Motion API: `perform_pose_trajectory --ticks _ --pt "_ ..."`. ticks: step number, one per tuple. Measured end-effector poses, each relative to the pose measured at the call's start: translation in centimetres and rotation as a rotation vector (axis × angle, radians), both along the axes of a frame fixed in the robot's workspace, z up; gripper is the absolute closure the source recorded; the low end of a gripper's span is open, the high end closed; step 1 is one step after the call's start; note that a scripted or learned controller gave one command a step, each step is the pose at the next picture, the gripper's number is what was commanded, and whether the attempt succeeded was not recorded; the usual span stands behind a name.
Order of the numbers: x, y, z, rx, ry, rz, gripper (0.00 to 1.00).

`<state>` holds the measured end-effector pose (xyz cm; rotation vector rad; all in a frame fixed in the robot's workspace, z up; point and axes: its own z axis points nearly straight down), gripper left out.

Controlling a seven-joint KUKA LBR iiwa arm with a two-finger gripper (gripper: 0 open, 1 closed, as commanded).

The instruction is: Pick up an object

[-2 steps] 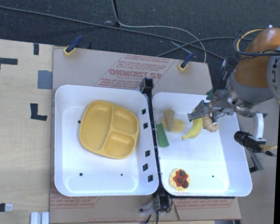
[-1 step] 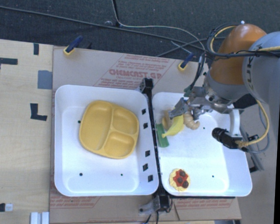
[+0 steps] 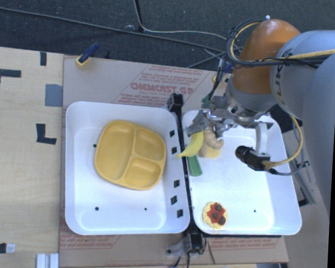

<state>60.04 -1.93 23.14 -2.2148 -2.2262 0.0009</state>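
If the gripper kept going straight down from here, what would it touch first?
Most likely the small pile of toy food in the right bin: the gripper points down just above the yellow banana-like piece and beige piece. Depth is unclear.

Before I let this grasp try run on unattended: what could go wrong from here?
The gripper sits over a tight cluster, a yellow banana, a green piece and a beige toy, so it may catch several or none. The cluster lies against the divider, which could block a finger.
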Motion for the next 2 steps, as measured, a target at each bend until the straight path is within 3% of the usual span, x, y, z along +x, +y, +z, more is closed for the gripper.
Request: perform_pose_trajectory --ticks 2 --pt "2.4 10.6 0.8 0.000 0.000 0.001 1.00"
